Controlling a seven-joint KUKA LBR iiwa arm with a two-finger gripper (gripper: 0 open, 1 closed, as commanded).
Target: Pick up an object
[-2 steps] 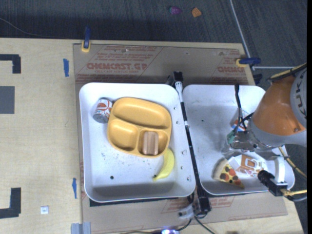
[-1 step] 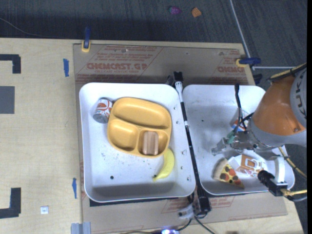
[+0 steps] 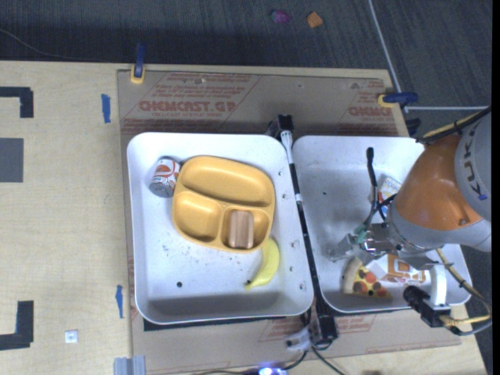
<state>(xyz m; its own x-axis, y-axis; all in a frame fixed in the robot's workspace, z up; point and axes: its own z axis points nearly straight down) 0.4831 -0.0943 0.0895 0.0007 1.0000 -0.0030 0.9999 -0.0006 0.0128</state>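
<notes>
Overhead slanted view of the bench [image 3: 55, 209], with the left bin [image 3: 148, 287] as landmark. Behind the left bin a brown printed board [image 3: 187, 100] lies under both bins, held by a yellow-and-blue clamp [image 3: 138, 62] at its far left corner and a second clamp [image 3: 397, 98] at its far right corner. Strips of blue tape [image 3: 105, 108] mark the bench left of the bin. A black bracket [image 3: 283, 125] sits at the far end of the seam between the bins.

Inside the left bin a yellow divided tray [image 3: 211, 182] holds a brown block [image 3: 240, 229] in its right near compartment. A crushed drink can [image 3: 163, 176] touches the tray's far left edge; a banana [image 3: 266, 266] lies just beside the tray's near right corner.

The right bin [image 3: 328, 162] adjoins the left bin. Near its front wall lies a printed snack packet [image 3: 375, 278].

The arm [image 3: 437, 194] reaches over the right bin, its orange band uppermost, wrist pointed down. The hand [image 3: 366, 241] hangs just above the packet; whether it is clenched or released cannot be told.
</notes>
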